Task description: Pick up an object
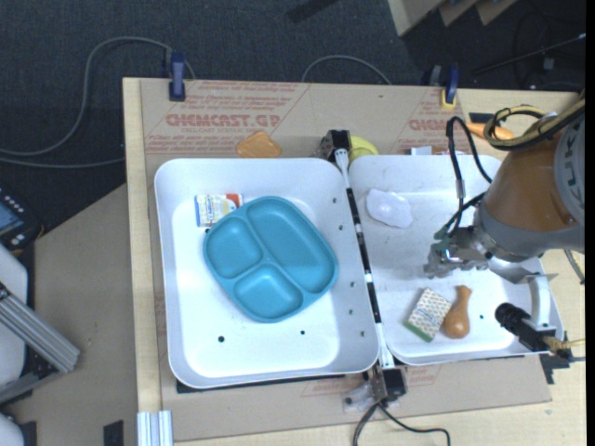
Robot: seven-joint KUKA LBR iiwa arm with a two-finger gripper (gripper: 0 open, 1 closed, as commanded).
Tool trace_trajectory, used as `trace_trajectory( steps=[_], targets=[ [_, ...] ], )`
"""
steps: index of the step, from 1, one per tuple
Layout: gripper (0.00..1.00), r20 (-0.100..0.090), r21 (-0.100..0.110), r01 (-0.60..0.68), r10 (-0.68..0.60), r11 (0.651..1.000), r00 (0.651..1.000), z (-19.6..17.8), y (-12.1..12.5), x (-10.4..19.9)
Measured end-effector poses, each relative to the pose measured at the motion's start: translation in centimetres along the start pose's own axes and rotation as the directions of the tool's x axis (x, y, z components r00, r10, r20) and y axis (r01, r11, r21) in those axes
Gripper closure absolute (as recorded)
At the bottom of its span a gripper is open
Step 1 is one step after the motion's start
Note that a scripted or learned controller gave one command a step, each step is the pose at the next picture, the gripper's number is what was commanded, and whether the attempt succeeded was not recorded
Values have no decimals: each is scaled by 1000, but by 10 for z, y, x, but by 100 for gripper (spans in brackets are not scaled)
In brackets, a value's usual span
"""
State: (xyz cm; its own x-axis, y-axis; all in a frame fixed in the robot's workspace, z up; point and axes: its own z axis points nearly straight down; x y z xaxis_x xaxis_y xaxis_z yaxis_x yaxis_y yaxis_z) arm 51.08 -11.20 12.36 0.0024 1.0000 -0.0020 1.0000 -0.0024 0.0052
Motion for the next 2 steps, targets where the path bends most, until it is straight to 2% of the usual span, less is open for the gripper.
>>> trace_trajectory(
  steps=[2],
  targets=[
    [100, 2, -4, 0, 0, 1000, 1000, -20, 1, 0]
  ],
)
